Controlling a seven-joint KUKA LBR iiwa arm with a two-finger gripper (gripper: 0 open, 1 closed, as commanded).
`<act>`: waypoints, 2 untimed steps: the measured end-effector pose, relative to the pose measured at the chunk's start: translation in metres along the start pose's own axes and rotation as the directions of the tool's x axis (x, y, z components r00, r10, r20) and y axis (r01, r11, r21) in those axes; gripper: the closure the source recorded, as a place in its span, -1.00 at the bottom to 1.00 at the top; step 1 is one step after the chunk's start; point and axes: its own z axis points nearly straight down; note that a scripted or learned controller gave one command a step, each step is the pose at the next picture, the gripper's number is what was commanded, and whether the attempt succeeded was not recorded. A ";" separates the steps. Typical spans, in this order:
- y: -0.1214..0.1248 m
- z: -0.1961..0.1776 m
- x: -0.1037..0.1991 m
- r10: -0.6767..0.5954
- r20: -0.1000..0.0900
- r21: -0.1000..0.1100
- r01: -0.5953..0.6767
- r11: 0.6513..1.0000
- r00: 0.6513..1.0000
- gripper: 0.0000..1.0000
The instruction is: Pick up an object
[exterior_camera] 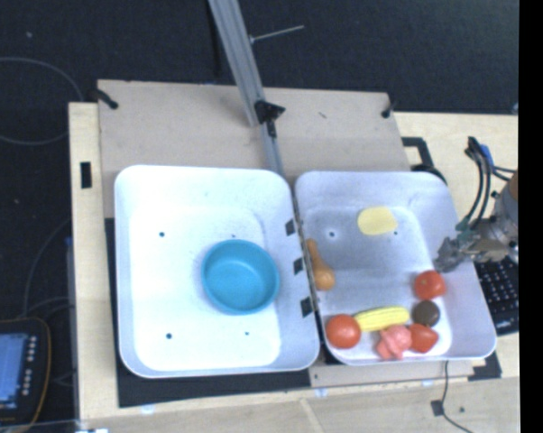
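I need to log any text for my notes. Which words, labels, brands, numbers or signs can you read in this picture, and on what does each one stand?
No text can be read.
The lit blue screen at the lower left shows content too small and blurred to read.
The white bins, the blue bowl and the toy foods bear no visible lettering.

The right bin (452, 219) holds a cluster of small toy foods: a pale yellow rounded piece (377, 221) lies alone near its far side, and an orange carrot-like piece (320, 269) lies lengthwise along its left wall. Along the near edge sit a red tomato (344, 331) at the left, a yellow banana-like piece (381, 317) lying flat just beside it, a pink piece (394, 343) and a small red piece (423, 338) touching it, a dark brown ball (426, 313) just above those, and another red ball (429, 285) beyond it. In the left bin (145, 206), a blue bowl (241, 276) stands upright, right of centre.
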 end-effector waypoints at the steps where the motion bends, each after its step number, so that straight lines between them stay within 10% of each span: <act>1: 0.003 -0.044 -0.001 -0.002 0.000 0.001 0.002 1.000 1.000 1.00; 2: 0.014 -0.050 0.049 -0.005 -0.001 0.003 0.005 1.000 1.000 1.00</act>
